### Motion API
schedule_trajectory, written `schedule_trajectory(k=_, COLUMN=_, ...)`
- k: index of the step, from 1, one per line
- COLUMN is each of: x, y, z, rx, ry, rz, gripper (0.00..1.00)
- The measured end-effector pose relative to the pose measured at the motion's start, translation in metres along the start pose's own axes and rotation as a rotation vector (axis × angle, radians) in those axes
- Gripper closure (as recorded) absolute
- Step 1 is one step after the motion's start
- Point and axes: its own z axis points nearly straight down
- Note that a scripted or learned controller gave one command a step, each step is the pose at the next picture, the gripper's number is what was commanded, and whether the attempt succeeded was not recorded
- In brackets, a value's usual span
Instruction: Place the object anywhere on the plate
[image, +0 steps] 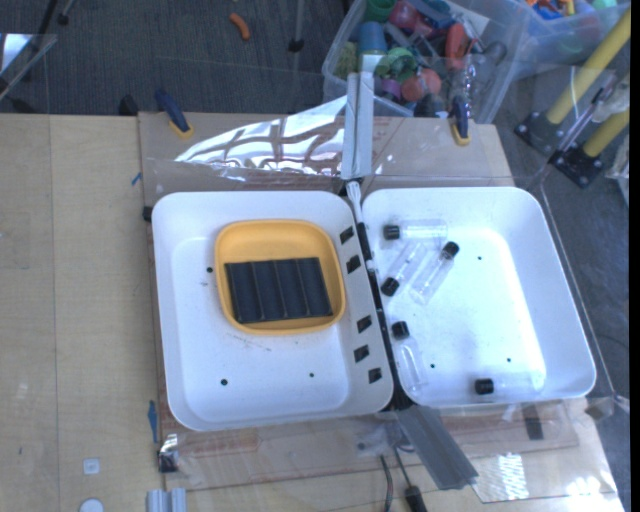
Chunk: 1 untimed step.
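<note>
A yellow plate (232, 247) with rounded corners lies in the left white bin (190, 370). A dark ribbed rectangular block (278, 290) rests flat on the plate, covering its middle. In the right white bin (540, 300) lie several clear plastic vials with black caps: one at the top (415, 232), two side by side near the middle (425, 272), one by the divider (408, 355) and one at the front (510, 383).
A row of small black tabs (358, 300) runs along the divider between the bins. Crumpled clear film (275, 145) lies behind the left bin. A clear tub of colourful toys (430, 50) stands behind the bench. Wooden bench surface stretches to the left.
</note>
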Motion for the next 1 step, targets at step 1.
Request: schedule_trajectory(k=1, x=-0.0012, y=-0.0012, z=-0.0126, rx=-0.001, ry=-0.011, rz=0.004, gripper=1.00)
